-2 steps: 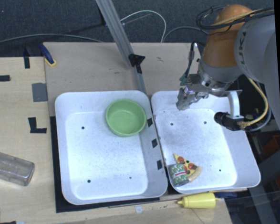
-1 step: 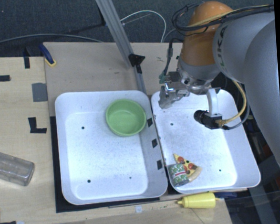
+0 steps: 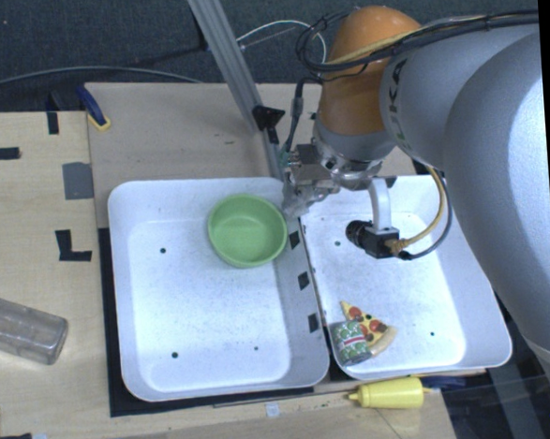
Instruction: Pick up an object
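The gripper (image 3: 297,195), its state impossible to tell, sits beside the green bowl (image 3: 247,230), whose rounded rim could slip free.

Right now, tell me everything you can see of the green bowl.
The green bowl is round, pale green, smooth and matte, plastic by its look. It stands upright with its opening up, and nothing shows inside it. It sits on the floor of the left bin, in the far right corner, close to the wall between the bins. The gripper hangs just beyond its right rim; whether they touch I cannot tell.
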Robot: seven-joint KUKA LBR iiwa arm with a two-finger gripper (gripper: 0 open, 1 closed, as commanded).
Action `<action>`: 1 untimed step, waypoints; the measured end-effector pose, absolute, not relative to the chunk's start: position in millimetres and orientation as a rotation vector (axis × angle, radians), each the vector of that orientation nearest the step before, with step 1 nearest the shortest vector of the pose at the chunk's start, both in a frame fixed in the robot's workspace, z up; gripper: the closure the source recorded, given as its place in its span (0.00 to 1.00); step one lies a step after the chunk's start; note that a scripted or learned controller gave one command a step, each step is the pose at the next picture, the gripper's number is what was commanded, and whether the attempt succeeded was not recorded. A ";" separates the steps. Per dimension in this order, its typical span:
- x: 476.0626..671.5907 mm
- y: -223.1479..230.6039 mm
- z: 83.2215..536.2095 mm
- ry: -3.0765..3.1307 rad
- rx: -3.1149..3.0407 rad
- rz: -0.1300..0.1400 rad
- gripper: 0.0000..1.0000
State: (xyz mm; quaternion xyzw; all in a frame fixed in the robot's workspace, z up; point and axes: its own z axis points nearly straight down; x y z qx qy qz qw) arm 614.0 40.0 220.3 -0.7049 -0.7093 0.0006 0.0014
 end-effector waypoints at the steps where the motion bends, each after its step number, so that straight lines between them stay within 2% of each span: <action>1: 606.2 99.7 231.2 -2.229 -2.211 -0.002 1.00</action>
